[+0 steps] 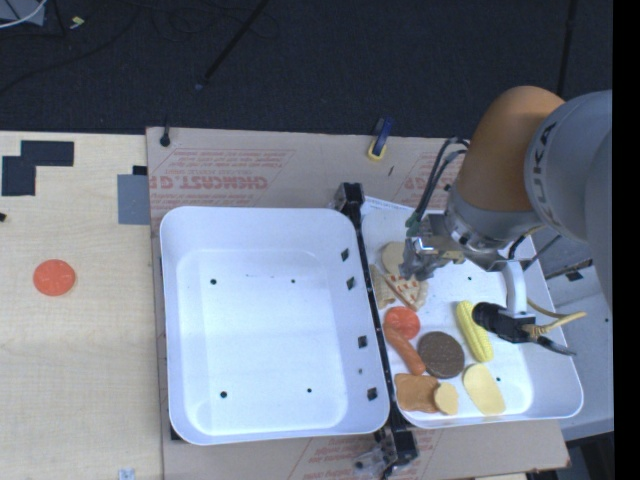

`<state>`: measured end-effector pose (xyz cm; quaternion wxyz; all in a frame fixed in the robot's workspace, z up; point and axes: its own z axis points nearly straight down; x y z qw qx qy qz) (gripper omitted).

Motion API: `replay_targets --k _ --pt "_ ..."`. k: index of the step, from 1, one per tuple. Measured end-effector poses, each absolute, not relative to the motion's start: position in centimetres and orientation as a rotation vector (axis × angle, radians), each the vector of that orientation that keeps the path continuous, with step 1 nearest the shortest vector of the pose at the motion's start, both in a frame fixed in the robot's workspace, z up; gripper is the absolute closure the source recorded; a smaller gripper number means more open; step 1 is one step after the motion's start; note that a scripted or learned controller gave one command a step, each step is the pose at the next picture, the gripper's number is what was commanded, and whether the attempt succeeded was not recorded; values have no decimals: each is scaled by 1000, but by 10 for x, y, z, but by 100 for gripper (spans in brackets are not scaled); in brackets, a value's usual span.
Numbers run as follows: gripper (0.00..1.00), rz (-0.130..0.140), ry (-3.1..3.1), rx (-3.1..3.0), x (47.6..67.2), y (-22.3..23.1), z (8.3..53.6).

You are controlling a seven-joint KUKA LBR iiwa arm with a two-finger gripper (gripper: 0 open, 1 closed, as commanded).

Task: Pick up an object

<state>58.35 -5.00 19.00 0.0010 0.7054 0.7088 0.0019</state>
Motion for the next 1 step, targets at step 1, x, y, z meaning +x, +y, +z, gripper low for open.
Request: replay_targets --k 1 --pt "100 5 2229 2214 646 15 187"
